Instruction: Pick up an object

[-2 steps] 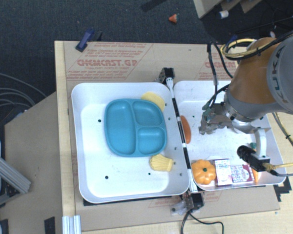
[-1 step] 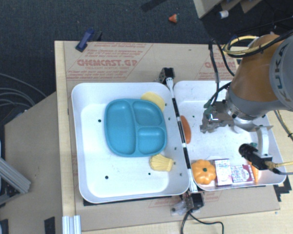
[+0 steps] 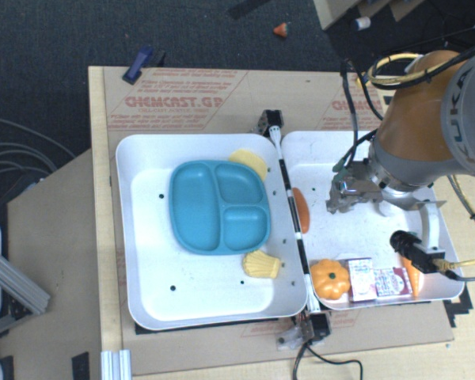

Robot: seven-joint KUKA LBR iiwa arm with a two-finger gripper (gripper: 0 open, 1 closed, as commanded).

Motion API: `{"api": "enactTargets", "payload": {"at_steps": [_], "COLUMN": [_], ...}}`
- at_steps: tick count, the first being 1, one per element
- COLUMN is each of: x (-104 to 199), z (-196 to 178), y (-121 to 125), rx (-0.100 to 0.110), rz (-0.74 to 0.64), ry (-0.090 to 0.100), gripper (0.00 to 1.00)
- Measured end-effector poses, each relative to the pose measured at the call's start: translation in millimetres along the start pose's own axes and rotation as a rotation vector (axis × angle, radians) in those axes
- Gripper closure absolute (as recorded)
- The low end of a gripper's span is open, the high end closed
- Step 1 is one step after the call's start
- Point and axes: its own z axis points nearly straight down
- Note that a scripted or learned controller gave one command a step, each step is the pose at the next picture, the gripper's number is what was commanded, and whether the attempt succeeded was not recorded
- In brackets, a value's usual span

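My gripper (image 3: 342, 195) hangs over the middle of the right bin (image 3: 340, 240), under the grey and orange wrist. I see nothing held in it. An orange-red sausage (image 3: 301, 210) lies just left of it along the bin's left wall. At the bin's near edge sit a small orange pumpkin (image 3: 330, 279), a white and red packet (image 3: 375, 280) and an orange carrot-like piece (image 3: 412, 276). In the left bin (image 3: 150, 267) lie a blue divided plate (image 3: 219, 206) and two yellow pieces, one (image 3: 250, 163) behind the plate and one (image 3: 261, 265) in front of it.
The two bins stand on a brown cardboard sheet (image 3: 182, 101). A black clip (image 3: 270, 120) sits at the far end of the divide between them. Black cables (image 3: 356, 93) run down behind the arm. Bare white floor shows below the gripper.
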Motion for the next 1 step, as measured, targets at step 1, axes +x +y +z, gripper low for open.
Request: {"api": "enactTargets", "payload": {"at_steps": [1], "x": [0.0], "z": [-9.9], "y": [0.5], "rx": [-0.001], "rz": [-0.001], "ry": [-0.001], "gripper": [1.00]}}
